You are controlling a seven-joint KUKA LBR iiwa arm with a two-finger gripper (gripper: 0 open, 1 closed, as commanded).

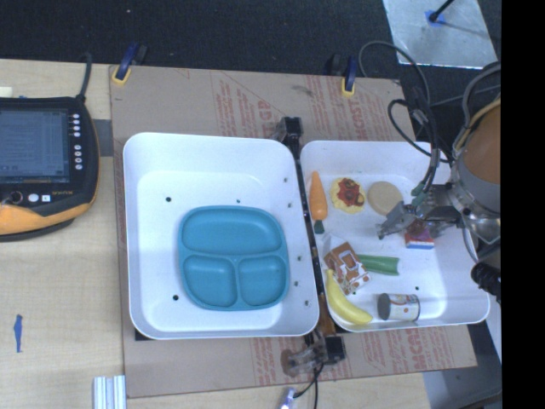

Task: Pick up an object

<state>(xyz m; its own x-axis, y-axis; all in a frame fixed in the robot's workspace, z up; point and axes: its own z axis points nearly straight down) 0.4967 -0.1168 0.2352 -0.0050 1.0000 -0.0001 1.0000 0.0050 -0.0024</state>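
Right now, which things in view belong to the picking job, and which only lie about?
For the job:
gripper
carrot
banana
green pepper
can
small pizza
cookie
right bin

Lying about:
blue divided plate
left bin
handheld pendant
clamps

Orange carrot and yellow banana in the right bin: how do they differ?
The orange carrot is straight, lying along the right white bin's left wall near its top; the yellow banana is curved and thicker, at the bin's lower left corner. Both are elongated food toys lying flat.
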